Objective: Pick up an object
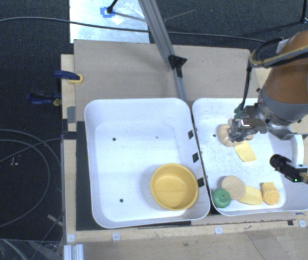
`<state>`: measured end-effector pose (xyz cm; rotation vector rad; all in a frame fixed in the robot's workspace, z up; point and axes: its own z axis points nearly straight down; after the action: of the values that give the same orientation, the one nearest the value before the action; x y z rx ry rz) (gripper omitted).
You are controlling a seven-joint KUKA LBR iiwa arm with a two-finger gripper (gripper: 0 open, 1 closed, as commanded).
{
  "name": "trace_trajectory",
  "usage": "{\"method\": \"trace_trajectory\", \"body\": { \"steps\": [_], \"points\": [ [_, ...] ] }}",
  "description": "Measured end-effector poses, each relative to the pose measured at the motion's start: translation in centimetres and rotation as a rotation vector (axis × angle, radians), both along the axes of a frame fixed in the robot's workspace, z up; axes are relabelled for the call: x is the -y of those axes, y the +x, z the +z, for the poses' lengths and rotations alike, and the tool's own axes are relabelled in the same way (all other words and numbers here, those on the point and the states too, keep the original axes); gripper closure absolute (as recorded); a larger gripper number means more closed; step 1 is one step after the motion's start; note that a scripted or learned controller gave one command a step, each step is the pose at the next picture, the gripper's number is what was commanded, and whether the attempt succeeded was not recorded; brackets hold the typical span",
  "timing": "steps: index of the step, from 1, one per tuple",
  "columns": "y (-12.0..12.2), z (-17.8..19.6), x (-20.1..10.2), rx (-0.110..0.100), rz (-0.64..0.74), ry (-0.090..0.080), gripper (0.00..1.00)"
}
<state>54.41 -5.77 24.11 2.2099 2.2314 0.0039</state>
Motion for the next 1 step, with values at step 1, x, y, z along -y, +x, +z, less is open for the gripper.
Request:
{"method": "trace_trajectory", "body": {
  "steps": [1],
  "points": [
    [1.19, 0.74, -4.79, 0.0, -0.001, 0.0, 1.0]
  ]
}}
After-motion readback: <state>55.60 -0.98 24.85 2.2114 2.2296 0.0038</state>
